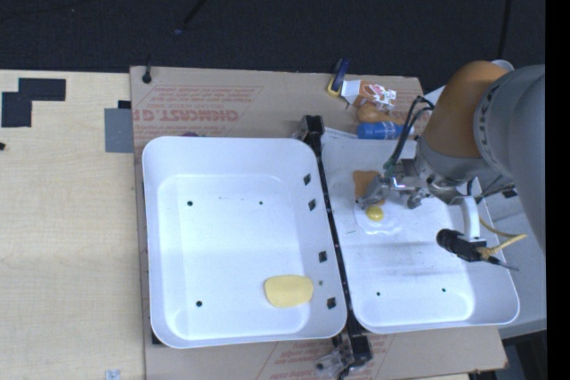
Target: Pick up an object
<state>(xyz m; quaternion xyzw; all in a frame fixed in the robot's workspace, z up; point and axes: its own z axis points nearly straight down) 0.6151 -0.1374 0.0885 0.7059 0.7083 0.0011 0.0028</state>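
Observation:
A pale yellow flat oval object (288,290) lies in the left bin (178,165), near its front right corner. In the right bin (445,303) a small yellow piece (375,213) rests on the floor near the far left, with a brown block (362,181) just behind it. My gripper (385,192) hangs low over that spot, between the brown block and the small yellow piece and very close to both. I see nothing lifted in it.
A blue tube (378,131), a brown toy (372,111) and a white-and-red packet (379,92) lie at the far rim of the right bin. A blue and yellow clip (337,77) sits on the cardboard. The grey arm covers the right bin's far right part.

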